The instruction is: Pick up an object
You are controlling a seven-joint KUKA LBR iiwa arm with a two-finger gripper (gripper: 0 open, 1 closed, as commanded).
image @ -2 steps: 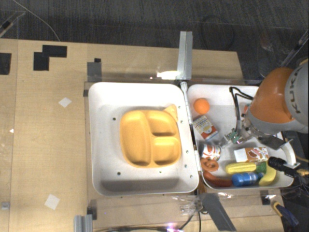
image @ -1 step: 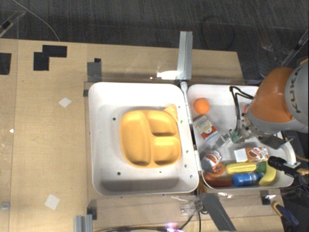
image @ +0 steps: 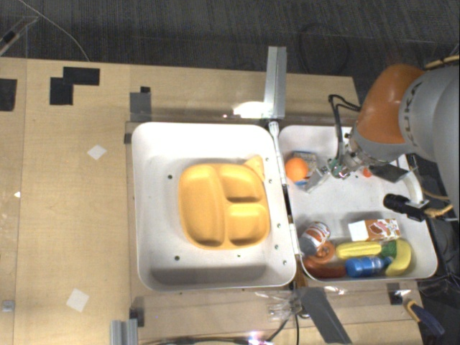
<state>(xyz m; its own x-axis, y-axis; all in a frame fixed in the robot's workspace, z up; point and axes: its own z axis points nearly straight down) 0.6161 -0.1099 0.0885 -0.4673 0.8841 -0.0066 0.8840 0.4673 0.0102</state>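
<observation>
Two bins [image: 144, 192] | pincer [image: 316, 178] beside orange ball [image: 295, 168]

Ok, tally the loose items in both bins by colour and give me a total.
Yellow: 3, the sectioned tray, the long yellow piece and the banana
Orange: 1, the ball
Blue: 1, the blue item
Dark red: 1, the item in the front corner
Mixed print: 2, the small can and the packet
Total: 8

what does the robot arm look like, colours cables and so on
The arm is bulky and rounded: a grey shell with a bright orange band above the wrist. A thin black cable loops along its left side toward the gripper, a small metallic assembly with tiny green and red details.
</observation>
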